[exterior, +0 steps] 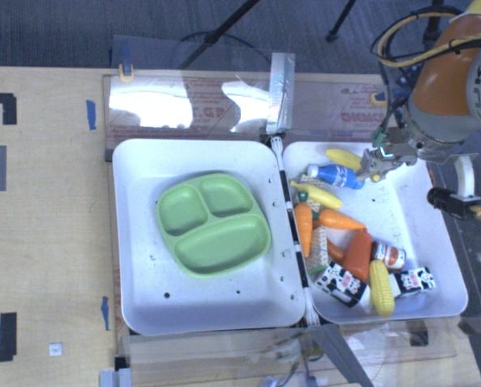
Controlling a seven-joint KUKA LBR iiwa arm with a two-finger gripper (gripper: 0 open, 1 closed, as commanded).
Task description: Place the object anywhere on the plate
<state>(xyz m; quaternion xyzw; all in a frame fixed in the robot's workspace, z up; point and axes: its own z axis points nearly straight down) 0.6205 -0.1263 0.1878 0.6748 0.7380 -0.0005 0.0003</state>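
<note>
red print on clear panel (345, 107) behind bins, reversed and glare-washed, not legible. blue bottle (337, 176) label too small to read. small can (389, 256) has red-white label, lettering blurred. two cow-pattern cartons (341, 283) show black-white patches, no words made out. no readable text anywhere.

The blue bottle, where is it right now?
In the camera view the blue bottle lies on its side near the far end of the right bin, just below a yellow banana and beside the pincer.
</note>
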